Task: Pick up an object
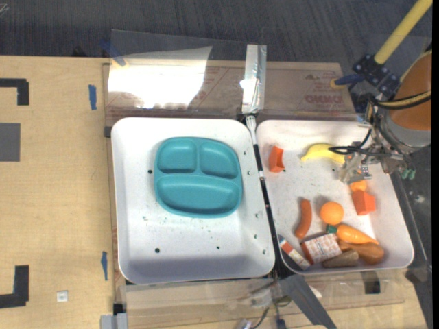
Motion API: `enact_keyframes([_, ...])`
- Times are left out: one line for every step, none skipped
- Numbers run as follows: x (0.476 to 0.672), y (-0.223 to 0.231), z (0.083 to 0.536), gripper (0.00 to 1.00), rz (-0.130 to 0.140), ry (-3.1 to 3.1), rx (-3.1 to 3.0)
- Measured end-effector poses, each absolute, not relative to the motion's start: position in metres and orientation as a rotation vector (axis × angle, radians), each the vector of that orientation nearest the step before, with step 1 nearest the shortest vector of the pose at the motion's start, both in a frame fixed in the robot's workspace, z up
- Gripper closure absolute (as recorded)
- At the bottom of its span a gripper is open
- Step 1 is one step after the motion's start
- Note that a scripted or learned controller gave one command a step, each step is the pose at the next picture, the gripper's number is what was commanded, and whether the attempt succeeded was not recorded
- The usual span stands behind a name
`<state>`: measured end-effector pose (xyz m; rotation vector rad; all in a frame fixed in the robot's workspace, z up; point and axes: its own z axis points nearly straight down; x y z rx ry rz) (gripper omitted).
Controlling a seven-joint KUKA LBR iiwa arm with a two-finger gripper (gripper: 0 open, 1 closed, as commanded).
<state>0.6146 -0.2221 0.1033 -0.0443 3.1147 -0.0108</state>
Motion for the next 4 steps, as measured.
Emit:
enact_keyframes([0.614, -0.222, 0.102, 0.00, -0.009, 3.117, -0.045])
enact_keyframes([0.617, -0.214, 0.088, 0.00, -0.002, 3.129, 0.101])
enact_keyframes([0.618, -0.202, 0.088, 0.00, -0.001, 3.128, 0.178])
enact_keyframes([0.651, -0.191, 0.091, 0.00, -0.021, 3.178, 0.177])
